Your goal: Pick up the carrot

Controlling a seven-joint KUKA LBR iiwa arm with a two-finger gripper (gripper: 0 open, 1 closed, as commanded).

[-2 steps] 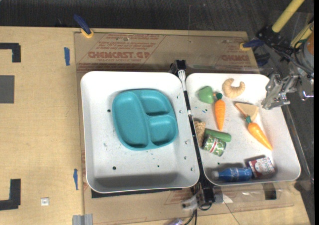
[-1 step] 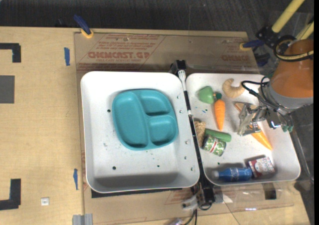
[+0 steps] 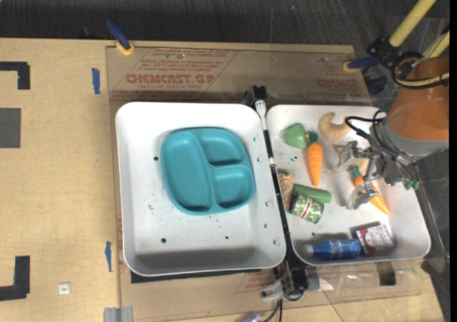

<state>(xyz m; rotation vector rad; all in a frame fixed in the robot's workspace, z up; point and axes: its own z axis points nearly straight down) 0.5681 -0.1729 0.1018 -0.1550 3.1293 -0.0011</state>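
A: Nearest the camera, what lies in the right-hand shallow white bin [image 3: 421, 231]?

B: Along that bin's near wall lie a blue plastic bottle [image 3: 335, 248] on its side and, just beside it, a small red and white packet [image 3: 374, 237]. Farther in from the bottle sits a green can with a printed label [image 3: 308, 204].

A: And the carrot?

B: One orange plastic carrot with a green top [image 3: 314, 159] lies flat in the same bin, beyond the can and well apart from the bottle. Its long axis runs roughly toward and away from the camera; the green top points to the far wall, the narrow tip toward the can. A round green toy [image 3: 294, 134] is just beside its top, and a pale curved piece [image 3: 333, 126] lies near.

A: Where is the robot's metal gripper [image 3: 365, 183]?

B: Low over the bin, to the right of that carrot and apart from it. Whether it is spread or pressed together, I cannot tell. A second orange sliver [image 3: 379, 203] pokes out just beside it; whether it is gripped is unclear.

A: So how far along is the task?

B: By my judgement, unfinished: nothing is visibly lifted.

A: And the left-hand white bin [image 3: 136, 228]?

B: It holds a teal divided tray [image 3: 207, 168].
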